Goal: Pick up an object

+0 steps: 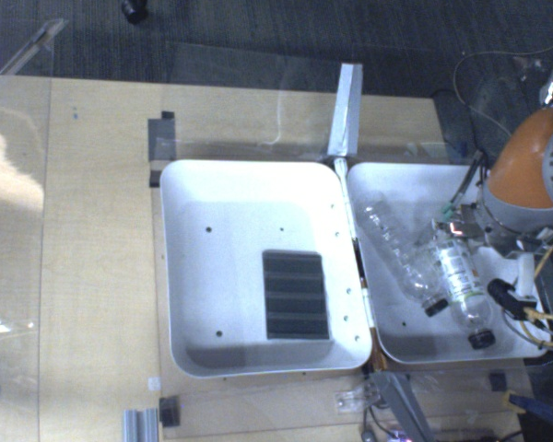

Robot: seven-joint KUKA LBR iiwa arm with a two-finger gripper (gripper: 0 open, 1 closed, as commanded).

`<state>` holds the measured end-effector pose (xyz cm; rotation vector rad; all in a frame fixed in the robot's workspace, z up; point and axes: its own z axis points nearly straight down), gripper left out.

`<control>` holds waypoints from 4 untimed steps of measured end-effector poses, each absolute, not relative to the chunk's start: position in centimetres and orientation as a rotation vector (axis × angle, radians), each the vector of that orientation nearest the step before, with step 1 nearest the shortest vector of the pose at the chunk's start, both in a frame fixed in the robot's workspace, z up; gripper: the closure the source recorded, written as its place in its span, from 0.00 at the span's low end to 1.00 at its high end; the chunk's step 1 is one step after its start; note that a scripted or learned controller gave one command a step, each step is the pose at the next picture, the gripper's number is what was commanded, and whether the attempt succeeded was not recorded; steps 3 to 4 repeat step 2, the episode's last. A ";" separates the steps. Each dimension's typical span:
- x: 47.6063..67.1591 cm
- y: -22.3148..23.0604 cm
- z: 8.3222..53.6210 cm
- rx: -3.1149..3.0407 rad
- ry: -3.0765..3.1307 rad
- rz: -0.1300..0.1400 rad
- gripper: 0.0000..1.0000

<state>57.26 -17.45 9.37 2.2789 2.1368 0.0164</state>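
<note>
Arm (pixel 527 168) hangs over right bin (pixel 396 339), above clear bottles (pixel 461 279).

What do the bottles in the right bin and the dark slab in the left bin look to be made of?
The bottles look like clear, glossy plastic: the white bin floor shows through them, and one carries a pale label with a dark cap. The dark slab looks matte black and ribbed, perhaps rubber or plastic; I cannot tell which.
</note>
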 end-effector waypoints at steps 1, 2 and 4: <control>57.6 -17.3 10.7 2.273 2.133 0.026 1.00; 60.1 -14.0 18.1 2.145 2.289 0.005 1.00; 60.1 -14.0 18.1 2.145 2.289 0.005 1.00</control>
